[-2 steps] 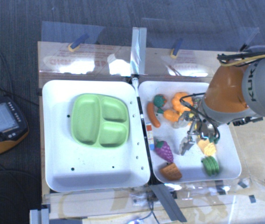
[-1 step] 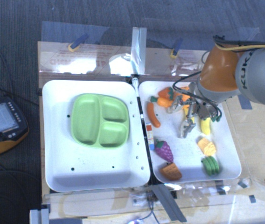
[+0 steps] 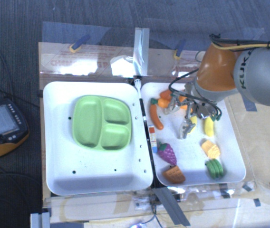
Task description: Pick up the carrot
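Note:
The carrot is a slim orange toy with a green top. It lies in the right bin close to the left wall, running up and down the view. My gripper hangs over the middle of this bin, to the right of the carrot and apart from it. It looks open, and nothing shows between its fingers. The wrist and orange band cover the bin's far right corner.
Around the gripper lie an orange piece, a yellow toy, an orange-yellow toy, a green toy, purple grapes and a brown-orange piece. The left bin holds a green divided plate.

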Motion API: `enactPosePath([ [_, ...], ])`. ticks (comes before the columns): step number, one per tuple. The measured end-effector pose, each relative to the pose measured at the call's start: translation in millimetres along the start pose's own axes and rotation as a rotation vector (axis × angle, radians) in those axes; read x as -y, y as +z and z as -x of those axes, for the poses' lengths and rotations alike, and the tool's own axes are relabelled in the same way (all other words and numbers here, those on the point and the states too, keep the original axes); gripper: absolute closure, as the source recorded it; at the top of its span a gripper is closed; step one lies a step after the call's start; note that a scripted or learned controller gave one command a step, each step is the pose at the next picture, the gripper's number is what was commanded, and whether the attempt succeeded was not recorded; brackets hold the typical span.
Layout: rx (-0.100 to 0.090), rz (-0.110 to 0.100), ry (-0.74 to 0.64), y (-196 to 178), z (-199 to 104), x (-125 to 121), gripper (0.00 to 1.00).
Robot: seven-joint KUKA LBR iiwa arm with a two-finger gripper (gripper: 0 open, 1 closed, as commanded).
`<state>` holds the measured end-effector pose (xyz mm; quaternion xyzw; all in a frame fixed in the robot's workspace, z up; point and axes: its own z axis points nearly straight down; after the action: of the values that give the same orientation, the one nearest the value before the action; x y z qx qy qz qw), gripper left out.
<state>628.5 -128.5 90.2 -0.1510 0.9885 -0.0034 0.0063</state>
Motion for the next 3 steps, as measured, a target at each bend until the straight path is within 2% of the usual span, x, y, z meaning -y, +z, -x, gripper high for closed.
enactPosePath([
  [1, -0.036, 0.002, -0.018, -1, 23, -7, 0.00],
  [2, 0.001, -0.005, -0.016, -14, 32, -9, 1.00],
  [3, -0.002, 0.006, 0.228, -97, 55, -30, 1.00],
])
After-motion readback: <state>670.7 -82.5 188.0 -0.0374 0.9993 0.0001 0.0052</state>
